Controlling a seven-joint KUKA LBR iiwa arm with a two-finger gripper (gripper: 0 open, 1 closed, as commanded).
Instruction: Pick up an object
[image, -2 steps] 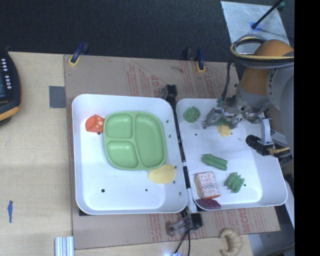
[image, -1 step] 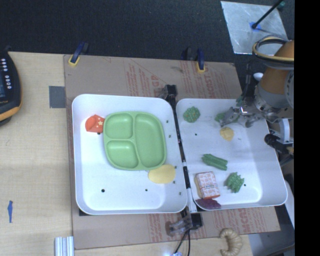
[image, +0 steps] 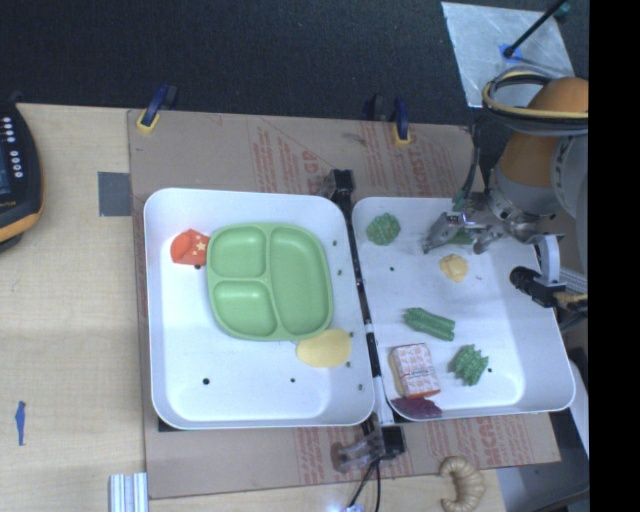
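The hand (image: 457, 232) hangs over the right bin's (image: 520, 330) far end, close to its back rim, with bare white floor open toward the right wall; whether its fingers are spread or closed I cannot tell. A small, rounded yellow piece (image: 454, 267) lies just beside it. This bin also holds a green broccoli floret (image: 382, 229), green bean pod (image: 429, 322), leafy green (image: 468, 364), a red-and-white box (image: 413, 369) and a purple piece (image: 420, 407). The left bin (image: 180, 380) holds a green divided plate (image: 270, 280), a red piece (image: 189, 247) and a yellow lemon (image: 323, 348).

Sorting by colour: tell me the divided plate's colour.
Light green divided plate, clearest in the camera view.
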